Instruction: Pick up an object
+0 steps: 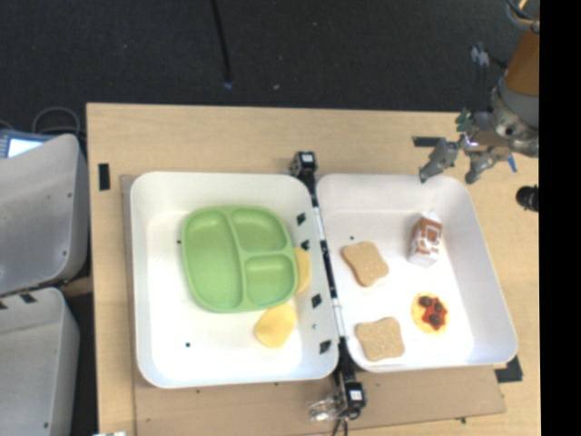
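My gripper (457, 165) hangs above the far right corner of the right bin (481, 243), its two fingers spread open with nothing between them. In that bin lie a small brown and white carton (425, 240), a toast slice (365, 263), a second toast slice (379, 339) and a yellow piece with red topping (430, 313). The carton is the nearest item to the gripper, below and a little left of it. The left bin (154, 334) holds a green divided plate (241, 258) and a yellow piece (275, 326).
A divider with black clips (320, 271) runs between the two bins. The wooden bench (272, 134) shows bare behind the bins. A grey object (36, 216) stands off the bench's left side.
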Available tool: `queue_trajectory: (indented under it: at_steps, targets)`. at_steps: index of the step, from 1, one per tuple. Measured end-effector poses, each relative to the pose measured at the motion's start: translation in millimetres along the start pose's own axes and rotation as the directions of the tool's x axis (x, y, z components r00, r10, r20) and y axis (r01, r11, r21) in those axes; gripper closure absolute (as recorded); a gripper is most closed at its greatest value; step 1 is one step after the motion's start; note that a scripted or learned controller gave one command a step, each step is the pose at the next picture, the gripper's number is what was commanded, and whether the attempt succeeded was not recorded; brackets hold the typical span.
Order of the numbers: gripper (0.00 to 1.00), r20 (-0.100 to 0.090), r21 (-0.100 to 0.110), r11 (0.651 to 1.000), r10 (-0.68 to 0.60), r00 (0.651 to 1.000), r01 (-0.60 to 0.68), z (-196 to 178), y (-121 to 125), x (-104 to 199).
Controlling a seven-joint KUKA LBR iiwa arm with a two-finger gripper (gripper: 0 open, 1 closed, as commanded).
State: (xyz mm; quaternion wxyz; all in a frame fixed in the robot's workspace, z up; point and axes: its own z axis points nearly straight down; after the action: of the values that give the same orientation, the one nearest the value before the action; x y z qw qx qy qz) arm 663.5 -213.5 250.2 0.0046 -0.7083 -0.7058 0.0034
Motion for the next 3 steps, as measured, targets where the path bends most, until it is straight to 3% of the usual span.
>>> queue_trajectory:
  at_steps: [1,3]
  targets:
    - [0.0,0.004,-0.013,1.0,-0.004,1.0,0.004,-9,2,1]
    - [0.0,0.003,-0.01,1.0,-0.006,1.0,0.006,86,6,7]
